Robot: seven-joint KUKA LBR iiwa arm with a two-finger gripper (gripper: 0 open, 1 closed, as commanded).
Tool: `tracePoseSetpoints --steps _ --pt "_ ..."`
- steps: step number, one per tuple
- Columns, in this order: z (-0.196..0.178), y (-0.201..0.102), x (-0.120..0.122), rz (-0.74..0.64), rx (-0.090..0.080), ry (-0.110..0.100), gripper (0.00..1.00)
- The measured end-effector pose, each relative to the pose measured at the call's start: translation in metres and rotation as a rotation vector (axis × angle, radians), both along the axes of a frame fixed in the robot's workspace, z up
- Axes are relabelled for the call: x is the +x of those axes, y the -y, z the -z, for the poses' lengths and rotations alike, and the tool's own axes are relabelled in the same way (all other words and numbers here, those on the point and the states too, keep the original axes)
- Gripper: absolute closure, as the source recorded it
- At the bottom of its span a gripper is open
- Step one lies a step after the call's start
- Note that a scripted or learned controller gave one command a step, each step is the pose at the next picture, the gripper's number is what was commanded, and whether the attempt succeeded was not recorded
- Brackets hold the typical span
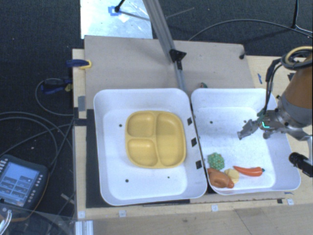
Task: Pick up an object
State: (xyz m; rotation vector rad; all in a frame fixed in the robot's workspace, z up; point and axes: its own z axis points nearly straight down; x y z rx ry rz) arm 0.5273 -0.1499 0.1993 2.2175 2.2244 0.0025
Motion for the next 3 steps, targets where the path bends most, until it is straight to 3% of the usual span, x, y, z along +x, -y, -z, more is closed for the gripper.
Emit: tracePoseSetpoints --steps 2,3 --pt "0.108 -0.004 -0.010 0.002 0.001 -0.006 0.00" --pt "0.094 -0.004 -0.008 0.003 0.000 0.001 1.00"
